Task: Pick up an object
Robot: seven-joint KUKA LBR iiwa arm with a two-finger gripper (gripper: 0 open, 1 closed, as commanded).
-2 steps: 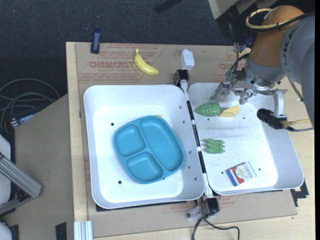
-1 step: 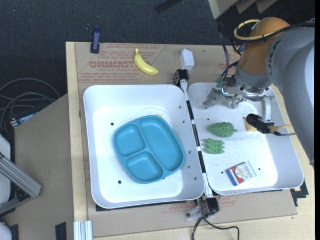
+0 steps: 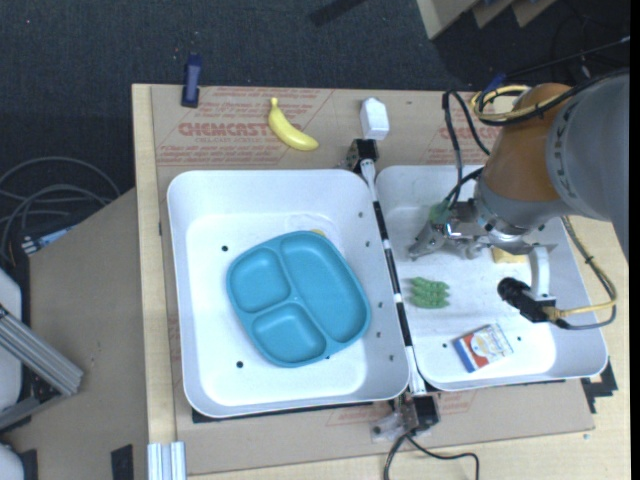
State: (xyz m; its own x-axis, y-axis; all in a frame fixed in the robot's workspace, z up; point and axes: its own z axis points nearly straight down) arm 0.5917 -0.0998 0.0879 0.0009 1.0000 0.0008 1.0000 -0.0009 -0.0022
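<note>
Cardboard-topped bench (image 3: 250,128): our gripper (image 3: 432,240) hovers in the right bin (image 3: 580,363). Jaws unreadable; next we descend onto the green object (image 3: 431,292).

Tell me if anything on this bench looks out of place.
Yes: a yellow banana lies on the cardboard behind the left bin, outside both bins, with a small blue object at the board's back edge. The blue divided tray sits askew in that bin.
</note>
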